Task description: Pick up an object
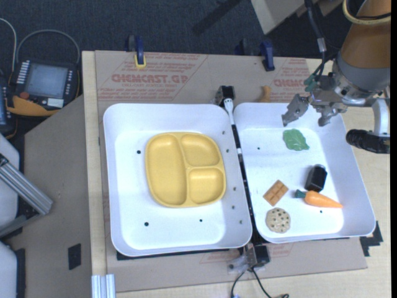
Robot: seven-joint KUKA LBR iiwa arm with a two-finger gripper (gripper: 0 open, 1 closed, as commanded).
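Green object [296, 139] in right white bin [353, 185], open gripper [308, 112] above.

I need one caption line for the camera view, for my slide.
Open gripper above green item in right bin; yellow tray in left bin.

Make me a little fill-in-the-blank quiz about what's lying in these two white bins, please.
1. The yellow divided plate lies in the ____ bin.
2. The gripper hangs open just above the ____ item.
3. The cookie lies nearest the ____ edge of the right bin.
4. The black block sits right beside the ____.

Missing words: left; green; front; carrot
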